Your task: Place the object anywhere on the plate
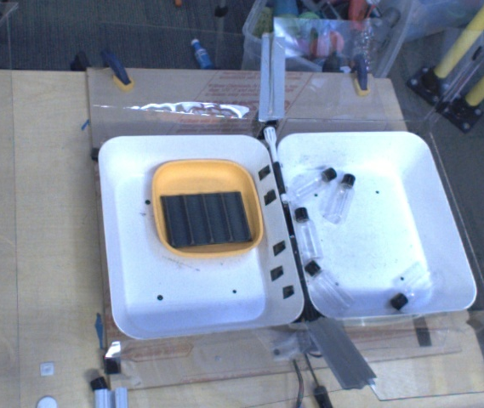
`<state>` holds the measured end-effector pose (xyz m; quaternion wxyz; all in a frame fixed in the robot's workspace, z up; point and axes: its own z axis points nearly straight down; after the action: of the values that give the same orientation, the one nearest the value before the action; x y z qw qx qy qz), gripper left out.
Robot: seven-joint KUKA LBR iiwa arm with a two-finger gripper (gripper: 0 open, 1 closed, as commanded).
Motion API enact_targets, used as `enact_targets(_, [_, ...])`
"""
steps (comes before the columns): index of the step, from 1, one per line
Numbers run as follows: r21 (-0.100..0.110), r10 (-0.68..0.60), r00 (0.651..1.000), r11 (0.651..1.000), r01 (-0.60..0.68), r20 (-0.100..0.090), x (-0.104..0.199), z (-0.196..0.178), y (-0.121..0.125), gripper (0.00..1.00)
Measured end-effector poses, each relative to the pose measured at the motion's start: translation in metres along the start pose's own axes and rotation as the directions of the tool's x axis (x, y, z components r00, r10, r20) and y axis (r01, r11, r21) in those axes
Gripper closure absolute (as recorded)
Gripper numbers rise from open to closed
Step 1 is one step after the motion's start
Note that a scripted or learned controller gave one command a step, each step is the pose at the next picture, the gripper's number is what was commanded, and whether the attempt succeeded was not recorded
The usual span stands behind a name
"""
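Camera view gives no way to tell whether the gripper is open or closed. In the left bin (127, 300) a yellow plate (167, 181) with rounded corners sits a little above the middle. A dark ribbed block (206, 219) lies flat on the plate, covering its lower half, with its long side running left to right. The right bin (446, 228) touches the left bin along a shared edge and holds clear vials with black caps: two (337, 198) close together near the upper left, one (307, 235) along the shared edge, one (325, 286) below it, and one (410, 291) near the lower right corner. Both bins rest on the wooden desk (29, 228).
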<state>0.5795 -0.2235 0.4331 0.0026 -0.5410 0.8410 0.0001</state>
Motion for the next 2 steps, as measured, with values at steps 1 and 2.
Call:
enact_targets(1, [-0.003, -0.259, 0.966, 0.966, 0.259, 0.000, 0.035, -0.002, 0.077, 1.00])
enact_targets(2, [-0.006, -0.675, 0.737, 0.737, 0.675, 0.003, 0.041, -0.003, 0.091, 1.00])
